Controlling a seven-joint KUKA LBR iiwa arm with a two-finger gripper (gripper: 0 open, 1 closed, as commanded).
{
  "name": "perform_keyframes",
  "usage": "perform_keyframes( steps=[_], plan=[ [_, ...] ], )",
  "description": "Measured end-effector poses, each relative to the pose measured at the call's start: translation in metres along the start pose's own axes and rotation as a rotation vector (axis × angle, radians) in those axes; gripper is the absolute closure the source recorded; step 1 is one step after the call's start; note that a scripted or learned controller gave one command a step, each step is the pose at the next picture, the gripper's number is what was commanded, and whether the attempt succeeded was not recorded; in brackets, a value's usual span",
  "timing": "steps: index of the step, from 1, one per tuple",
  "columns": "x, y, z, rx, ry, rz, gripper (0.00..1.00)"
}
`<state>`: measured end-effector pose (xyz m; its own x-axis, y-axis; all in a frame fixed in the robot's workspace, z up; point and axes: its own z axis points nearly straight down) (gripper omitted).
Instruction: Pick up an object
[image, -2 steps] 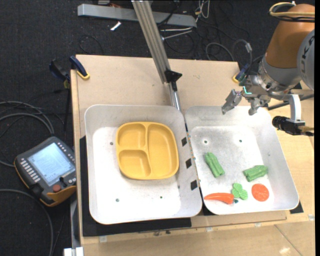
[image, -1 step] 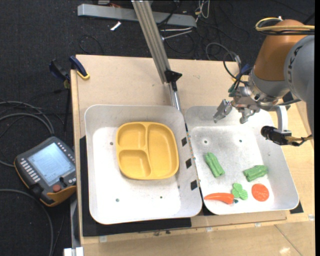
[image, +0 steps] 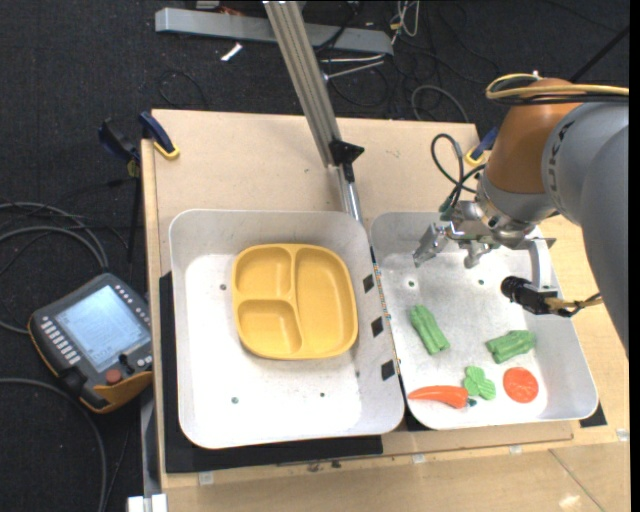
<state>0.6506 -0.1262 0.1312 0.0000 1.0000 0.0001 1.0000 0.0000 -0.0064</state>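
Jaws stand spread and hold nothing; the gripper (image: 452, 243) hangs over the right bin's (image: 570, 345) far end. No toy is lifted yet: the bean (image: 429, 328), carrot (image: 439, 396) and tomato (image: 520, 384) lie nearer, so the whole pick remains.

The arm (image: 570, 150) is cut off by the right edge of the view. The table (image: 250, 170) is cut off at the bottom edge. A metal bar (image: 270, 30) on the floor is cut off at the top edge. The small green toy (image: 480, 383) beside the carrot (image: 440, 396) is too small to identify.
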Motion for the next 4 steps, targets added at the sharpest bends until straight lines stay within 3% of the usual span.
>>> perform_keyframes(
  steps=[1,2,4],
  plan=[
    [0.001,-0.001,0.039,-0.002,0.000,0.000,0.00],
    [0.000,0.001,0.026,-0.007,-0.001,0.000,1.00],
    [0.005,0.013,-0.073,-0.014,-0.001,-0.003,1.00]
  ],
)
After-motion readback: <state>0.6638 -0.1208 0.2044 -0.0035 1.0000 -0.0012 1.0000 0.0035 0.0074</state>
